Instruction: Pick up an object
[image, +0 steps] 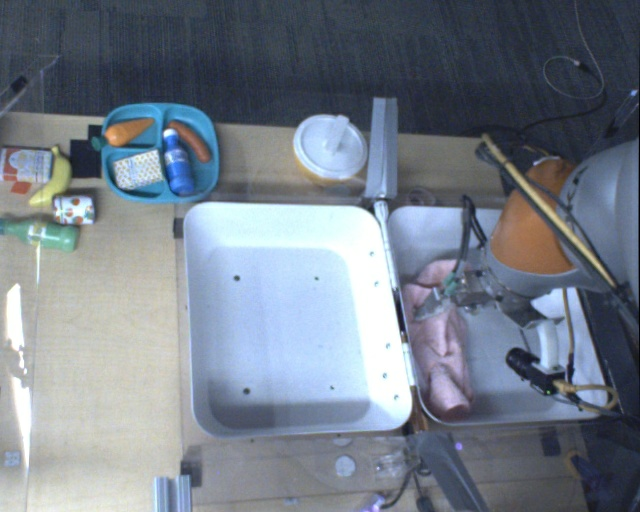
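The gripper (447, 293) hangs right over the upper end of the pink cloth (447, 352), so close that they seem to touch; whether the pincer is apart, together or clamped on the cloth cannot be told from this angle. The pink cloth, a long soft roll, lies lengthwise with the right bin (492, 398) around it, close along that bin's left wall. Just left of the cloth, past the wall, sits the left bin (280, 320). Up and left of the cloth, beyond the bins, stands a white-lidded cup (331, 147). Far to the cloth's upper left is a blue divided plate (206, 176) with a toy carrot (130, 130) and a small blue bottle (178, 165) in it, and farther left still lie a toy banana (55, 178), a small can (73, 209) and a green bottle (40, 234)
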